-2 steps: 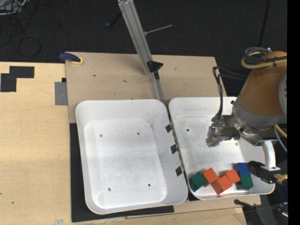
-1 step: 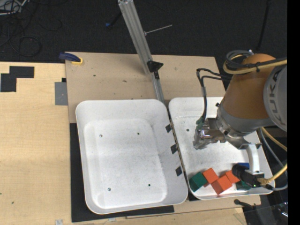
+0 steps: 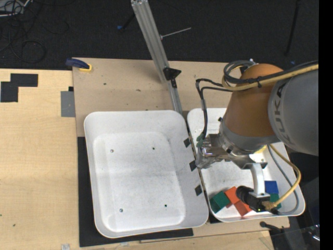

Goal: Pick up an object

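The right bin (image 3: 193, 120) holds a green block (image 3: 220, 200), a red-orange block (image 3: 238, 206) touching it, and a blue block (image 3: 271, 187), all near its front edge. My gripper (image 3: 207, 151) hangs low over the left side of this bin, close to the wall shared with the left bin. It is behind the green block and apart from it. The bulky orange-banded wrist hides the middle and back of the bin. I see nothing between the fingers.
The left white bin (image 3: 135, 171) sits beside the right one, and their rims meet under the gripper. A slanted aluminium strut (image 3: 155, 43) rises behind the bins. A small blue and yellow thing (image 3: 78, 64) lies at the bench's far left corner.
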Motion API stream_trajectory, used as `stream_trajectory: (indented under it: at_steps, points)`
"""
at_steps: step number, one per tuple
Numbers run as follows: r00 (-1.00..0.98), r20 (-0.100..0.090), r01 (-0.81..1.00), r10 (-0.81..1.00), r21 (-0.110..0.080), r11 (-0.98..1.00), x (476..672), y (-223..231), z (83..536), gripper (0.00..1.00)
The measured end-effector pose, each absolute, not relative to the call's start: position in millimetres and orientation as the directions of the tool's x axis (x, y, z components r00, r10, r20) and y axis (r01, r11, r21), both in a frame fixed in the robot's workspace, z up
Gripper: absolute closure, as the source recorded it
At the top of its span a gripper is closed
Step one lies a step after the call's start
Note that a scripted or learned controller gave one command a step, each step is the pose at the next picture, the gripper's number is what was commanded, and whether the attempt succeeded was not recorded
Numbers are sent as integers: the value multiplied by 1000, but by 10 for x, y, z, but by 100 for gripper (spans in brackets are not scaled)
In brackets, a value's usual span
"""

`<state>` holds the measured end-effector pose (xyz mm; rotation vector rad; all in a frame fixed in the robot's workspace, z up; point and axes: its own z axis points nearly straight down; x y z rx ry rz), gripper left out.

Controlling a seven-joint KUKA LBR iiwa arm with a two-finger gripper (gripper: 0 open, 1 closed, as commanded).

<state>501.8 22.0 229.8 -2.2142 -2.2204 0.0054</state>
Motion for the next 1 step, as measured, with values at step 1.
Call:
stream_trajectory:
  at_steps: [1]
  points:
    - [-4,2,1000,1000,-5,4,4921,706,2336,100]
